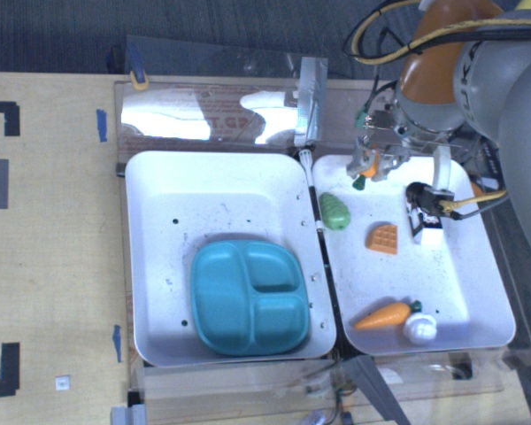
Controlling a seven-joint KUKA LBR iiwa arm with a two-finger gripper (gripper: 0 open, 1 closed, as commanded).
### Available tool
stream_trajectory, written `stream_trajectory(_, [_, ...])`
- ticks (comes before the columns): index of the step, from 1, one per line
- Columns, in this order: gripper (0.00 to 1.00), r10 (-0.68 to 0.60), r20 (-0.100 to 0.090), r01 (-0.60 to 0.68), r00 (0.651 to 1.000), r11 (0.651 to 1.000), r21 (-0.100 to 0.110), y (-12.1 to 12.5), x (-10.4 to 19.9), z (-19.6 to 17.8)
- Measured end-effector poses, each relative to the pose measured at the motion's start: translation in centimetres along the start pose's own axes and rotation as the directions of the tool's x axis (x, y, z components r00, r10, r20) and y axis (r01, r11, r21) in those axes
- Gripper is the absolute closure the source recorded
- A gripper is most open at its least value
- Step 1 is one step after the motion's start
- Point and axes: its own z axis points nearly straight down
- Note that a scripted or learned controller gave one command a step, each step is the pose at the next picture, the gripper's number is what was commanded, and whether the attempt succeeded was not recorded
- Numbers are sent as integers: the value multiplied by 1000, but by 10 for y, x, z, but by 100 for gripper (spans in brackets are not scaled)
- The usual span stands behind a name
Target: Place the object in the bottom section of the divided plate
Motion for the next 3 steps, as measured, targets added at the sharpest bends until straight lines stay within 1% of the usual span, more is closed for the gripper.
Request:
stream_trajectory(1, [100,-128,-5,128,992,992,0,-41,99,0])
stream_trajectory(2, [100,32,-3,-32,999,999,4,-186,117,-1])
stream_trajectory(3, [100,-44,-3,44,999,999,1,-204,199,7])
